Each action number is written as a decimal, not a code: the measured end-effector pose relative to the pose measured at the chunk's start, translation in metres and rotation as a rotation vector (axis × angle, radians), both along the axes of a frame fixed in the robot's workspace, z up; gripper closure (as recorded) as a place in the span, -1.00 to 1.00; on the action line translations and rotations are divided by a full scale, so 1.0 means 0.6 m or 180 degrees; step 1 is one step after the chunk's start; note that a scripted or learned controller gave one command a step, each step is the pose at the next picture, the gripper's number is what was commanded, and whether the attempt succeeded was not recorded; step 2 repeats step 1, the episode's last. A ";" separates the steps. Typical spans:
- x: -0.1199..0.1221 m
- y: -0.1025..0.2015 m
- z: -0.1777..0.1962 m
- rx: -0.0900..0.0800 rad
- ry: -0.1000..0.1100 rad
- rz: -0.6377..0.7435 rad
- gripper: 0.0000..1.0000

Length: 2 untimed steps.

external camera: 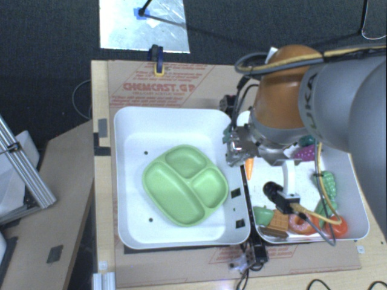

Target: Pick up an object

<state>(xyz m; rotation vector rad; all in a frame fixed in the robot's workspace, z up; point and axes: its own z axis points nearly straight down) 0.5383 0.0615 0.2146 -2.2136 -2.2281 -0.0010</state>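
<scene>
My gripper hangs low over the left edge of the right bin, close to the divider between the two bins. A small orange carrot-like piece shows just below and right of it; whether they touch is hidden. The grey arm with its orange band covers most of the right bin. Visible around it are a purple piece, a green leafy piece, a small green piece, a brown waffle-like piece and an orange-red ring.
The left bin holds a light green divided plate at its middle. A cardboard sheet lies under both bins. A blue and yellow clamp sits at the bench's far edge.
</scene>
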 end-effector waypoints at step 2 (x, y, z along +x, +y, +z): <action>-0.010 -0.015 0.011 0.0000 0.0001 -0.0018 1.00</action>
